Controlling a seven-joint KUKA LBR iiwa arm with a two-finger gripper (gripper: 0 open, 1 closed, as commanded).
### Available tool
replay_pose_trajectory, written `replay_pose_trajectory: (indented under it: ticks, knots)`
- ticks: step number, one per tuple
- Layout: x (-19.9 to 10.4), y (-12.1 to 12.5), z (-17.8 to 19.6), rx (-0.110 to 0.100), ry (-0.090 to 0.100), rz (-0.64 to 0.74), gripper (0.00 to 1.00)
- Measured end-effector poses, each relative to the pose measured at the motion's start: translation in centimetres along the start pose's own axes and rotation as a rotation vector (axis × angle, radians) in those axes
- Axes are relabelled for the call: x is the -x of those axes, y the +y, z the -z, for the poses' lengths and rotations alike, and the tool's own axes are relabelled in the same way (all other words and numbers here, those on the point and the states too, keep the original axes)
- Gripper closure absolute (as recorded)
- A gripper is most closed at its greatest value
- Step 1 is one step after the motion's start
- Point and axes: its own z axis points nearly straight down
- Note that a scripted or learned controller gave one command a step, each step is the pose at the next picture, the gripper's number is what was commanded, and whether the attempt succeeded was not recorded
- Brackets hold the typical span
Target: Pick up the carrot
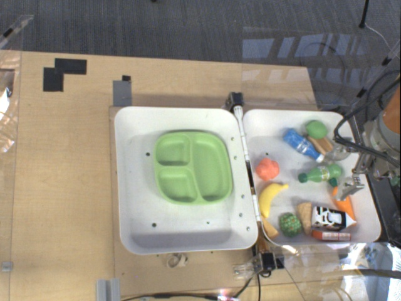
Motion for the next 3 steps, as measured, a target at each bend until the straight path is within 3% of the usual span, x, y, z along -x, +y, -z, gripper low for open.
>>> replay_pose_trajectory:
  ticks: [1, 2, 3]
  knots:
    - [-2.3, -2.1, -6.9, 0.001, 0.005, 0.097, 0.00]
    - [0.2, -2.1, -10.2, -0.001, -0.005, -0.197, 0.00]
    - [0.2, -2.0, -10.2, -0.001, -0.005, -0.197, 0.00]
